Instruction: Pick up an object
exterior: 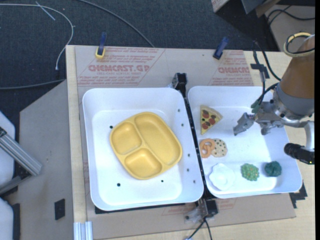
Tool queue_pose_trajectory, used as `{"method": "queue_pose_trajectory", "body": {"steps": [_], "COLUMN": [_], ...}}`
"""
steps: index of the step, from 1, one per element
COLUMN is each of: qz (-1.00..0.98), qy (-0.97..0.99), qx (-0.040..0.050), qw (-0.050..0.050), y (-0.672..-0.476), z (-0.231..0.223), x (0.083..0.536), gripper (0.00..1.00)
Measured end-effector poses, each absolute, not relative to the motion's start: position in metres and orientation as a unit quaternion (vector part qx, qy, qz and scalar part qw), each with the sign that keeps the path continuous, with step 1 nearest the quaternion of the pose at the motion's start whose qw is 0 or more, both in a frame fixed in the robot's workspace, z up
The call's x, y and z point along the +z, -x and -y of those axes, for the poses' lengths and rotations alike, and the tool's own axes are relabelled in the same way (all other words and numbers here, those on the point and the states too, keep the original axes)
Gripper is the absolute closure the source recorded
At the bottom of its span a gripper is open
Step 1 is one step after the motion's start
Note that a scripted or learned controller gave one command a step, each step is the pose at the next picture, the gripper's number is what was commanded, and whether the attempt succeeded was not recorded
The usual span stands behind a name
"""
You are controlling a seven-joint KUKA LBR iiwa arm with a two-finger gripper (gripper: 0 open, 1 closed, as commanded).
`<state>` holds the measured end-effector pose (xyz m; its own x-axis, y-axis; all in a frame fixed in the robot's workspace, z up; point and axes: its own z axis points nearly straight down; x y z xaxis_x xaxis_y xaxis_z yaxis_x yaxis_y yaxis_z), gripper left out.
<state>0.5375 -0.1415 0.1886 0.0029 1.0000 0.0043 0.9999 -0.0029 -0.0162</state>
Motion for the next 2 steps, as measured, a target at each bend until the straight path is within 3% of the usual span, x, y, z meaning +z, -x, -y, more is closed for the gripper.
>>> {"method": "queue_pose_trajectory", "body": {"steps": [1, 2], "qz": [0.707, 0.707], "qy": [0.707, 0.707], "qx": [-0.0001, 0.0008], "qw": [0.001, 0.003], "y": [-0.541, -0.544], "z": [0.141, 0.138], "x": [0.196, 0.153], "gripper": [0.0, 0.0]}}
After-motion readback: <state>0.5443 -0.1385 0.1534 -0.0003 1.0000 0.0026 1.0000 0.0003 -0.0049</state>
